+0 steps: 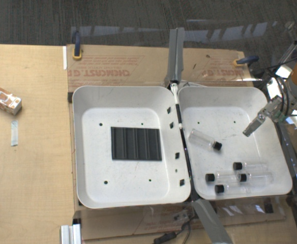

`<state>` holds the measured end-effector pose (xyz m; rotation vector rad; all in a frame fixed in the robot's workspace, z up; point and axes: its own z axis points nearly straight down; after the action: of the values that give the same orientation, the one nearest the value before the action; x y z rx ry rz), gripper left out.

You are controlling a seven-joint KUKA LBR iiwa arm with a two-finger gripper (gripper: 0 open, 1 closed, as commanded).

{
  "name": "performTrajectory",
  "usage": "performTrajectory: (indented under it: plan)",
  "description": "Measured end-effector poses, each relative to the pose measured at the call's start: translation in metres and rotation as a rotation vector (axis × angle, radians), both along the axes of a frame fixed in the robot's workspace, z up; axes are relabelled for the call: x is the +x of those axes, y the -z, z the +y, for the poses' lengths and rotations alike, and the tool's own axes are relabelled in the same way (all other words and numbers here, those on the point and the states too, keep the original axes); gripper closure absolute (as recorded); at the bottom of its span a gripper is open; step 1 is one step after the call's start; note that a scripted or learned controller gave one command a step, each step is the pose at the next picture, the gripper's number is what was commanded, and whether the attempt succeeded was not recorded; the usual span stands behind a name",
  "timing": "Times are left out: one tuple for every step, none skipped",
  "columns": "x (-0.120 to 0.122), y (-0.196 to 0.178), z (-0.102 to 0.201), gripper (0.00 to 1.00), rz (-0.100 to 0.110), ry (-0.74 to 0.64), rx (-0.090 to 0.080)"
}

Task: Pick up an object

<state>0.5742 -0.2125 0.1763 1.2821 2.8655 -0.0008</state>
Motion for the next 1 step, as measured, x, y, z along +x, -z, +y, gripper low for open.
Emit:
performTrajectory:
  plan:
    - [0.0538, -0.0616, -0.0102, 0.0, -0.002, -0.089, -0.001]
